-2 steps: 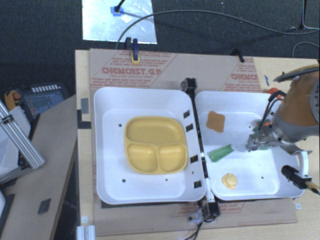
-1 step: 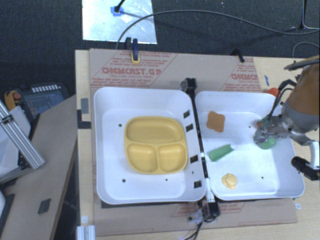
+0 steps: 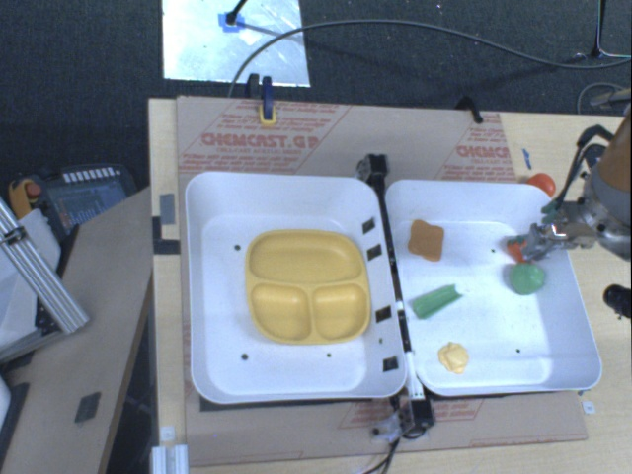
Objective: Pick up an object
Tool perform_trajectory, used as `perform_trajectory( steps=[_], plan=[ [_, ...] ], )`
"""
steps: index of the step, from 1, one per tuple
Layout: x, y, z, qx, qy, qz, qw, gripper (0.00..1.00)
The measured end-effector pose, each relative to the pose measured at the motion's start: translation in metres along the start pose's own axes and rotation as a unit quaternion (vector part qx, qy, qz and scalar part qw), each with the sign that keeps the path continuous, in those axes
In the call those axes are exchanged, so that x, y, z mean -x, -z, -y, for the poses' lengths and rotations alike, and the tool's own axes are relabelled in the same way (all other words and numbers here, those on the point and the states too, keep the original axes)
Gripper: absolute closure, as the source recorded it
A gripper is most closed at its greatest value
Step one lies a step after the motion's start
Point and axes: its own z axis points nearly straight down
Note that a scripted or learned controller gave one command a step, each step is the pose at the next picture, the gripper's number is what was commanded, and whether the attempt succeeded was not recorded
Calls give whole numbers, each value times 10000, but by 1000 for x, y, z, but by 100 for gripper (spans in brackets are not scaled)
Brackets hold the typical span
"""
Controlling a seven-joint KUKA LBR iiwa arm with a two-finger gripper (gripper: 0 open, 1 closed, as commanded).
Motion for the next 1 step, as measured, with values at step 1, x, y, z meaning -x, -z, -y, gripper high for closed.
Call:
perform_trajectory(
  steps=[1],
  plan=[
    [0, 23, -2, -22, 3, -9, 10000, 100]
  ],
)
